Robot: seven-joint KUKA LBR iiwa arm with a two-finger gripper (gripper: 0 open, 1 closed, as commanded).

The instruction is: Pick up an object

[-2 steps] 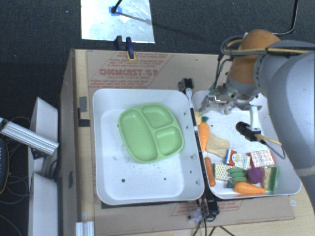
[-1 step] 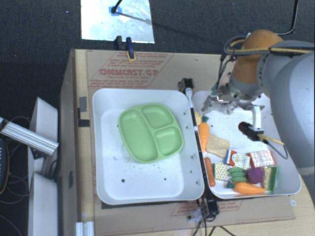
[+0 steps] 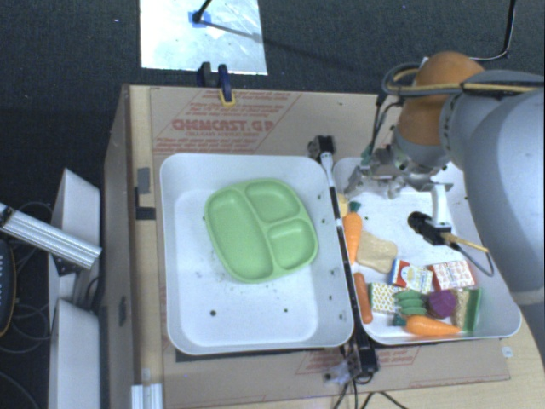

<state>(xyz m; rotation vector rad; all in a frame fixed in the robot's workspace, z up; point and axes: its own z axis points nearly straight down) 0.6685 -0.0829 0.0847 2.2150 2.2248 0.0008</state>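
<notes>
Carrot (image 3: 352, 228) lay ungrasped in the right-hand bin (image 3: 387, 220) near my gripper (image 3: 368, 177), its opening indiscernible; pick not yet made.

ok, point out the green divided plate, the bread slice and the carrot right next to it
green divided plate (image 3: 261, 230): camera view, middle, where its dividers meet.
bread slice (image 3: 377, 252): camera view, centre of its tan face.
carrot (image 3: 352, 231): camera view, middle of its orange body.

We see our grey arm (image 3: 502, 143) reaching in from the right, its orange band (image 3: 430, 100) just above the gripper (image 3: 372, 180), the wrist angled downward.
</notes>
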